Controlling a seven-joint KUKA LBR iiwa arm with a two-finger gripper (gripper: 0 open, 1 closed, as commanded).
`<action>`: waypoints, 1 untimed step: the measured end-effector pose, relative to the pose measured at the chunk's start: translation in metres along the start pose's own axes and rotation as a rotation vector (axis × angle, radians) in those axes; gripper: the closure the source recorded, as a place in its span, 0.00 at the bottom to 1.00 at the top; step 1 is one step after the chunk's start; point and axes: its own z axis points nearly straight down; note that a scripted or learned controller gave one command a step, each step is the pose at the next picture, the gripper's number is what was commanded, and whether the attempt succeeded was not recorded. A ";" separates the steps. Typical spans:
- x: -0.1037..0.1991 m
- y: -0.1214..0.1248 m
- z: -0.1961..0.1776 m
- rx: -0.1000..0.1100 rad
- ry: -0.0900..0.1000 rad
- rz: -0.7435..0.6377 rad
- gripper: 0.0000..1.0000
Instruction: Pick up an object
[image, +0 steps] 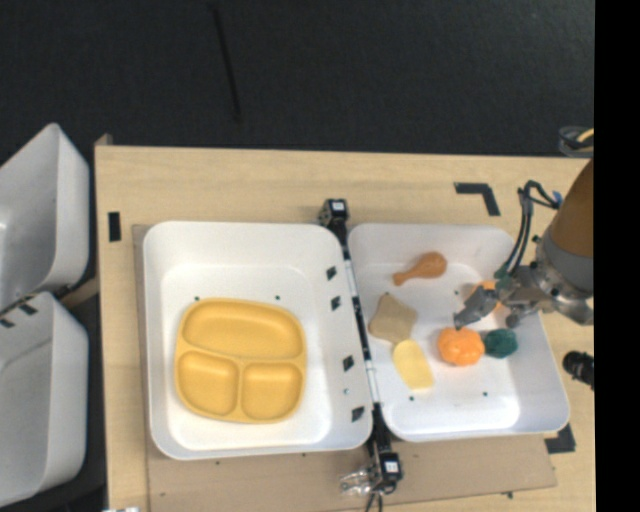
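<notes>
Obs.: the surface (220, 185), pale wood, is carrying two shallow white bins side by side. All positions below are being referenced to the orange ball (460, 347), which is lying in the right bin (500, 410) toward its right-hand side.

Right bin contents:
- Dark green object (501, 344) is sitting just right of the orange ball, touching or nearly touching it; too small to tell which.
- Pale yellow block (413, 364) is lying left of the ball and slightly nearer the camera, apart from it.
- Tan wedge-shaped piece (392, 319) is lying farther left of the ball and a little up, just above the yellow block.
- Brown drumstick-shaped toy (423, 268) is lying up and left of the ball, well apart, near the bin's far wall.

Left bin (160, 400), well left of the ball: it is holding a yellow divided plate (241, 358) with three compartments.

Arm (570, 240) is reaching in from the right, orange band showing above the wrist. The gripper (490, 312) is hovering just above and slightly right of the ball, over the right bin. Its fingers are standing apart, with nothing seen between them. No object is being held; the orange ball and its neighbours are all resting on the bin floor.
</notes>
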 end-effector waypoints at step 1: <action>0.000 0.003 -0.006 -0.010 -0.003 -0.003 0.00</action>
